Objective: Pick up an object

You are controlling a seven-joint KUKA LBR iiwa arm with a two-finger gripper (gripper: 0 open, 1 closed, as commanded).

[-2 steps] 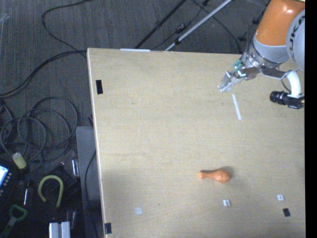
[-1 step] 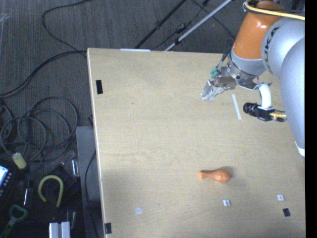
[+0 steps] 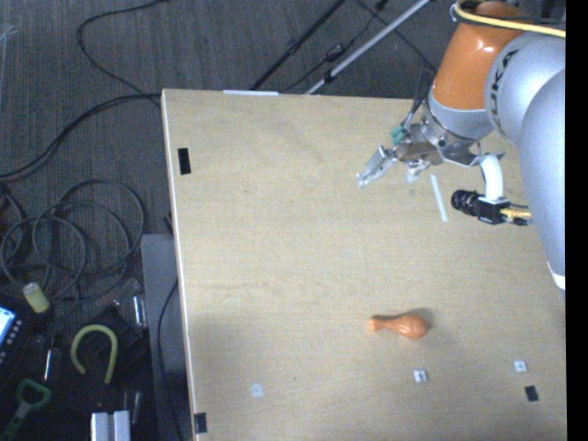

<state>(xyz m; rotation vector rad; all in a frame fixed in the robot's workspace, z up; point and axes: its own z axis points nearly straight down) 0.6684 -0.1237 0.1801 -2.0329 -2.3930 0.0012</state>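
At the far right of the counter [image 3: 276,246], the half-cropped arm hangs its end effector [image 3: 375,175] with fingers spread, nothing between them, well apart from the orange object [image 3: 401,324] nearer me.

Legible text is limited to dark lettering on the grey arm [image 3: 537,108] casing just below the orange band, where the letters "KU" can be made out at a slant. The small black and white markers on the surface [image 3: 276,246] carry no readable characters.
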